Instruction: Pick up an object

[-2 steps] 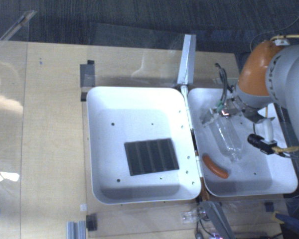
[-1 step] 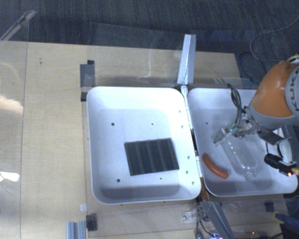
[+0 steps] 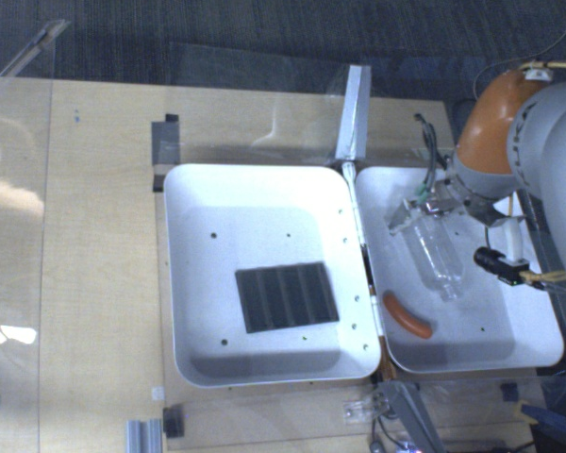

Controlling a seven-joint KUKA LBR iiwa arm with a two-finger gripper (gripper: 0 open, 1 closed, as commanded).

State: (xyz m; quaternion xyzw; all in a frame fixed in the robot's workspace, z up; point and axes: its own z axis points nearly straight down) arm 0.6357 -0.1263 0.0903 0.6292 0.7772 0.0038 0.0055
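Over the right bin (image 3: 538, 347) you have the arm (image 3: 538, 130) reaching in from the right, its orange band sitting above the wrist near the bin's far right corner. Your gripper (image 3: 443, 272) hangs low inside that bin; it looks clear or see-through against the white floor, so you cannot tell whether its fingers are apart or together, and you see nothing plainly held between them. A small black piece with a yellowish end (image 3: 505, 267) juts out just to the gripper's right.

Near the front left of the same bin lies a sausage-shaped orange-red object (image 3: 407, 315), flat on the floor at a slant. It sits close to the gripper tip, below and to the left of it, but apart from it.

Beside it, the left bin (image 3: 193, 243) holds a dark ribbed rectangular mat (image 3: 287, 296), lying flat toward the front middle. Both bins rest on your pale wooden bench (image 3: 85, 281), touching along a shared edge.
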